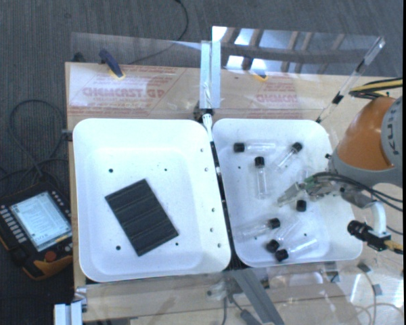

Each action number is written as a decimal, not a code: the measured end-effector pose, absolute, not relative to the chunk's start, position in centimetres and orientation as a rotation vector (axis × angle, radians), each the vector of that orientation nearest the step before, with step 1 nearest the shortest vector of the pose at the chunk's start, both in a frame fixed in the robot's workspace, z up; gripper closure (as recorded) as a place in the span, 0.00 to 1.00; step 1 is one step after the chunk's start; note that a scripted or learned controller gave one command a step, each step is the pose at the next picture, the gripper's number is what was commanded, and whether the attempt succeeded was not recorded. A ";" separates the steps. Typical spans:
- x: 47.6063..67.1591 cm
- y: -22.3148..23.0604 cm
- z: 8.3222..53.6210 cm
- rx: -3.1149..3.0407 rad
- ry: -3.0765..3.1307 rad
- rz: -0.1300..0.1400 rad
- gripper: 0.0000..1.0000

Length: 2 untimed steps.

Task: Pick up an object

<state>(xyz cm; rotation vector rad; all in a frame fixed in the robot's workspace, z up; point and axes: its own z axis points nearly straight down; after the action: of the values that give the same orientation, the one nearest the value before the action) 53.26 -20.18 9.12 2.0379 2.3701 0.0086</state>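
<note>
Look at the right bin (323,141). The things to pick are there: little clear vials with black caps, lying on their sides and spread around. The gripper (292,193) hangs low over the middle of that bin, near the right side. One black-capped vial (300,206) lies just beside it. You cannot tell from here if the gripper is spread wide or pressed together, and you cannot see a vial held in it.

Here is what could go wrong, I think. The vials are round and smooth, so one could roll away or slip out if it is pinched near its end. They are clear too, so it is easy to aim a bit off and close on nothing. At the bottom of the bin, two vials (283,249) lie very near each other. A grab there could bump both and push them apart. The gripper could also hit the bin floor if it goes down too far.

Now count. There are two white bins on the tabletop (155,87). I count seven black caps in the right bin, so seven vials. The left bin (88,141) holds one flat black ribbed pad (141,217). There is one arm (365,141).
</note>
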 end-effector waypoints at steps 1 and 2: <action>53.3 -20.2 9.1 2.038 2.370 0.009 0.00; 49.7 -15.5 9.1 2.006 2.397 0.009 0.00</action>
<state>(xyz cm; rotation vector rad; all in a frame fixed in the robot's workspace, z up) 49.73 -15.55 9.12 2.0059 2.3970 0.0087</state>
